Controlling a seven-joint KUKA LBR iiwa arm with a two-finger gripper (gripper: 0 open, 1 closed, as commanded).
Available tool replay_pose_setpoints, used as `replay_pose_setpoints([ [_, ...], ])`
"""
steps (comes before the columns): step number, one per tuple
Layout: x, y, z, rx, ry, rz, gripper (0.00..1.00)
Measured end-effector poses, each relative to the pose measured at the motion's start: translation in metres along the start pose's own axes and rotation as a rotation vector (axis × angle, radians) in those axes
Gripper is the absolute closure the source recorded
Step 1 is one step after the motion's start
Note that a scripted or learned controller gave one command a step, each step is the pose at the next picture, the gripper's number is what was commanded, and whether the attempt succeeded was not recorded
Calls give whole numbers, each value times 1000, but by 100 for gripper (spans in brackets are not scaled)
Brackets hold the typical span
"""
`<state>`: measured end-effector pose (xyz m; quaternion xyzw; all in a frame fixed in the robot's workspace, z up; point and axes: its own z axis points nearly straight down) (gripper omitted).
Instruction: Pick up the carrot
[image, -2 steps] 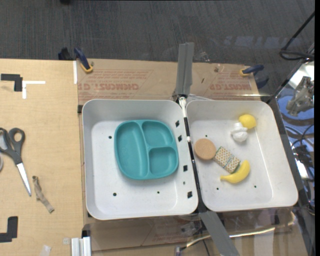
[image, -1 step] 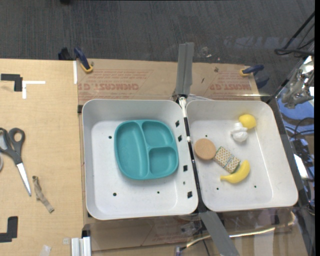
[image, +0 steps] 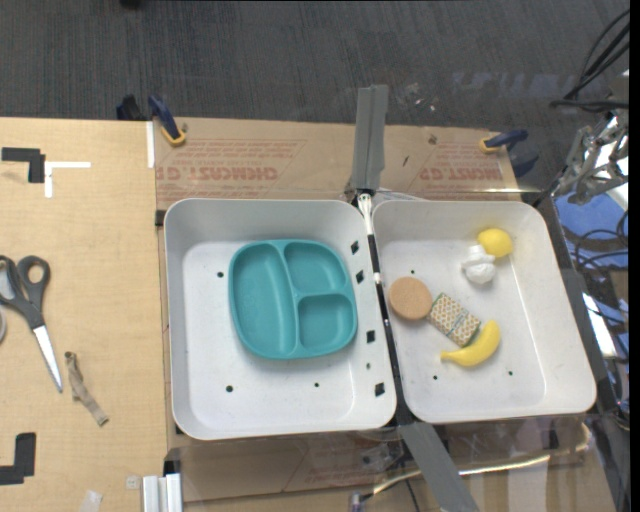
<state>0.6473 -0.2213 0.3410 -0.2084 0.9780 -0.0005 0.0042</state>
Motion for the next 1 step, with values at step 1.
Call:
replay_pose_setpoints([
  [1, -12, -5, -8, 0, -1, -279, 100],
])
